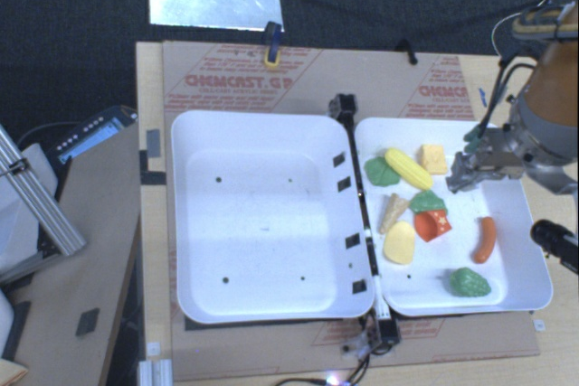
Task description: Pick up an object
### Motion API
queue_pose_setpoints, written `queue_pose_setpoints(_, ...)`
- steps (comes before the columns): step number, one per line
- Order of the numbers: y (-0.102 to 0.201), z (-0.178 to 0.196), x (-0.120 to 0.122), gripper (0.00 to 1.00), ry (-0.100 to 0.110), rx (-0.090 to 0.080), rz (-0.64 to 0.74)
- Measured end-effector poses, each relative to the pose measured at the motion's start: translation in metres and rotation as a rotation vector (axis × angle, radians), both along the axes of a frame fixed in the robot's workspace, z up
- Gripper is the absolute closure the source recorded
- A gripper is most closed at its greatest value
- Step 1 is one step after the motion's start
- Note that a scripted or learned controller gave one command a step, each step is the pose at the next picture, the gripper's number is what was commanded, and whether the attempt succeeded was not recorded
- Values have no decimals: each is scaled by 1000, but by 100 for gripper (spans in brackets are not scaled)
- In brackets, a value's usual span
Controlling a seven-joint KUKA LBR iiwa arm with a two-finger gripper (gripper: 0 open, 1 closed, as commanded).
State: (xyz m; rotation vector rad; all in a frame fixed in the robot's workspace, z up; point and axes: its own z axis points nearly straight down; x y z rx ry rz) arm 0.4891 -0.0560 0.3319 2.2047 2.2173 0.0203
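Arm came in from the right; gripper (459,174) sat low over the upper right part of the right bin (525,285), just right of the cheese-like yellow cube (433,158). Fingers pointed left/down toward the toys, but too dark and blurred to read, so can't tell if they were apart or together, and nothing was visibly between them. All objects were in the right bin: yellow corn cob (408,168) lying at a slant across the top, its left end touching a green leafy piece (381,172); a second green piece (427,202) directly on top of a red pepper-like chunk (433,224); a pale beige wedge (393,211) beside the bin divider, with a yellow rounded piece (400,243) just below it; an orange sausage (486,240) standing apart toward the right wall; a green broccoli-like lump (469,283) near the front edge. Left bin (194,194) sat next to it, sharing the black hinged divider (359,194). Both bins rested on a cardboard sheet (235,77).
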Motion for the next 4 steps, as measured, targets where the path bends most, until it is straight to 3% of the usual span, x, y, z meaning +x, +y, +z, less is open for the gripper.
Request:
queue_pose_setpoints(1, 5, -150, -5, 100, 32, 3, -5)
queue_pose_setpoints(2, 55, -148, 17, 100, 18, 3, 4)
queue_pose_setpoints(3, 120, -93, 70, 100, 10, 4, 6)
queue_pose_setpoints(4, 144, 96, 94, 100, -2, 5, 3)
